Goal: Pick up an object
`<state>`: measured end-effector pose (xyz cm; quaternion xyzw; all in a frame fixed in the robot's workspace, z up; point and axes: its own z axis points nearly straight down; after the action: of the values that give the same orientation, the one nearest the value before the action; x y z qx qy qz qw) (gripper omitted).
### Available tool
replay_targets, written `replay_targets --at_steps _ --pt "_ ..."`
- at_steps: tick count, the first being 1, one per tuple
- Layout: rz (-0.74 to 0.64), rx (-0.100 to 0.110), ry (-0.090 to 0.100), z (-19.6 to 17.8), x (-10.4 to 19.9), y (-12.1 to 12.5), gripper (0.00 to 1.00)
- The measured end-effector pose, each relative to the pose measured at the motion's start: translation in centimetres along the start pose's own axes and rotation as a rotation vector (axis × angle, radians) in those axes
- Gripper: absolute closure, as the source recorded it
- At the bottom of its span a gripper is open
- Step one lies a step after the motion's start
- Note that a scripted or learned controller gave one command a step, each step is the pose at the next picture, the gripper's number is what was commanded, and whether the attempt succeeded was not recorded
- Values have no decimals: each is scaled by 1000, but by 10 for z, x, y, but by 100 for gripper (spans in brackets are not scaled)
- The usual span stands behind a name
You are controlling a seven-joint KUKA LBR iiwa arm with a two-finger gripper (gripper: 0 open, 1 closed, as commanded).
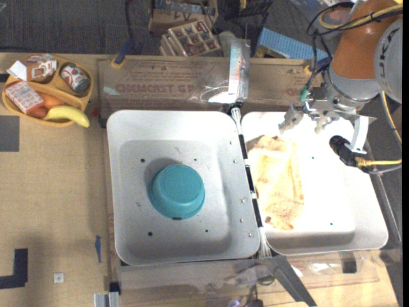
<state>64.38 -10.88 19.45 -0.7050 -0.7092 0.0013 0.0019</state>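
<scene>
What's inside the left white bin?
A teal bowl sits upside down near the middle of the left bin. A few small dark specks dot the floor around it. Whatever may lie under the bowl is covered.

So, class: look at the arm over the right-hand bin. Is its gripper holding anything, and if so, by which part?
Nothing is held. The gripper hangs above the right bin's far edge, apart from the yellowish cloth lying there.

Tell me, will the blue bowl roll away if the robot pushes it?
Probably not. The blue bowl sits upside down, rim flat on the left bin, so it would likely slide. Its smooth rounded top looks slippery to pinch. It looks stiff, perhaps light plastic.
</scene>
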Motion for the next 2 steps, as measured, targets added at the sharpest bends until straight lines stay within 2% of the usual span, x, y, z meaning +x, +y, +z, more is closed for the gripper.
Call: replay_targets --at_steps 1,2 --pt "-181 -10 -2 100 -9 -55 0" --pt "-178 -11 -2 91 -11 -54 100"
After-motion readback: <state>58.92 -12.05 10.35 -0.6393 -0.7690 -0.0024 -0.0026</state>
